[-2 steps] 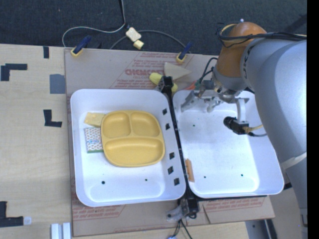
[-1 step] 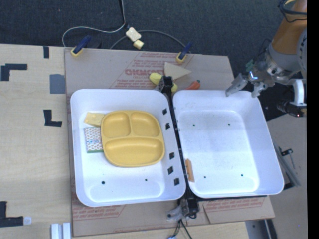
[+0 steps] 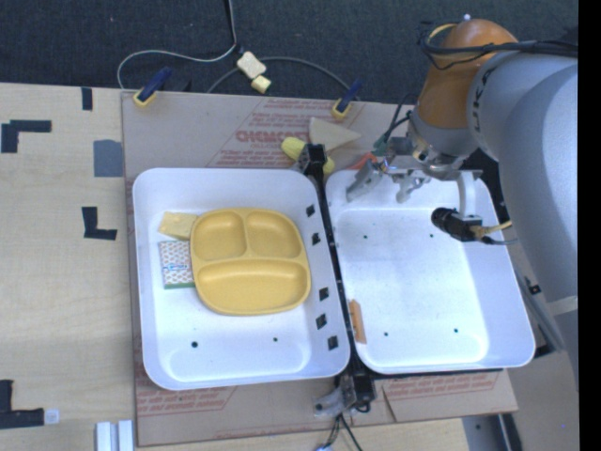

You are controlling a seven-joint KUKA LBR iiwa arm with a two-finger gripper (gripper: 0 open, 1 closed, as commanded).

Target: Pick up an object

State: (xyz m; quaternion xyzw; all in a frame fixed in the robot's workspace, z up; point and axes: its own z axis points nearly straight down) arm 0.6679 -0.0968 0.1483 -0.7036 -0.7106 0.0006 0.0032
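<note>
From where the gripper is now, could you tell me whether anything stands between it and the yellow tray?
Yes. The gripper hangs over the far edge of the right bin, while the yellow tray lies in the left bin. The two bins' adjoining walls and the black clips along them lie between.

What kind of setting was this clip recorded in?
Probably a robotics lab bench: two white bins clamped onto cardboard, a grey arm reaching in, loose cables, tape marks on the table.

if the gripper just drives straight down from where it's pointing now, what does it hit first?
Most likely the bare floor of the right white bin, near its far edge. The two-finger gripper points down there with nothing seen beneath it, though depth is hard to judge.
</note>
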